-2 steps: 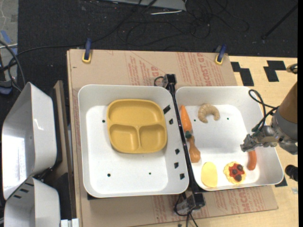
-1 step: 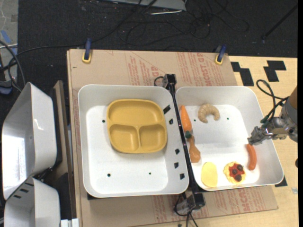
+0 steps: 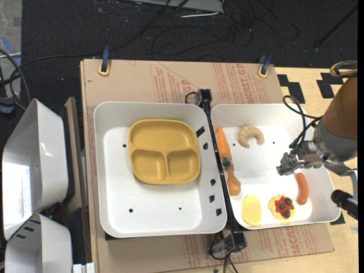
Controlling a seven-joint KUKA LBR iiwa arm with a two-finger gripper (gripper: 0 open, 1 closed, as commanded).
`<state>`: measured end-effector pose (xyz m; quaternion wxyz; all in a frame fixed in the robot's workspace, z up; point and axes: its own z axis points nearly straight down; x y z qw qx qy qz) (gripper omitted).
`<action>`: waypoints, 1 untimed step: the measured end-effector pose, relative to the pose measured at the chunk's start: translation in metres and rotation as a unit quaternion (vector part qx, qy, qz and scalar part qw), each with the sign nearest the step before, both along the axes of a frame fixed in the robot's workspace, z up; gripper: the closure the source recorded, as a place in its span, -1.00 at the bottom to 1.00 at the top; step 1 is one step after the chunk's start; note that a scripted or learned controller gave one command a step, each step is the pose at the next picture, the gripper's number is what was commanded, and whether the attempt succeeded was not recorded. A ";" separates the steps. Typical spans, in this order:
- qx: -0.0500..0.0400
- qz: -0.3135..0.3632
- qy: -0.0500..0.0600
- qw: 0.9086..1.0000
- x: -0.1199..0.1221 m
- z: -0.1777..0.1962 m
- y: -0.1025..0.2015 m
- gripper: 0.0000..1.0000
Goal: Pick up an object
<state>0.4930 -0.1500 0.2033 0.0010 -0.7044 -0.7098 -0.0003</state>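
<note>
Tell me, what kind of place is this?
Probably a robotics lab: a robot arm reaches over two white bins, one holding a yellow divided plate, the other toy food like a carrot.

Red print on the cardboard sheet (image 3: 170, 78) is illegible.

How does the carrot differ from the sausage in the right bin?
The carrot is orange and tapered with a green end; the sausage is redder and rounded at both ends. The carrot lies against the bin's left wall; the sausage lies near the right side, just below the gripper. Both are slim and lie flat.
</note>
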 end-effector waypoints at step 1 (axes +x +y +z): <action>0.000 0.000 0.000 1.000 0.015 -0.005 0.052 1.00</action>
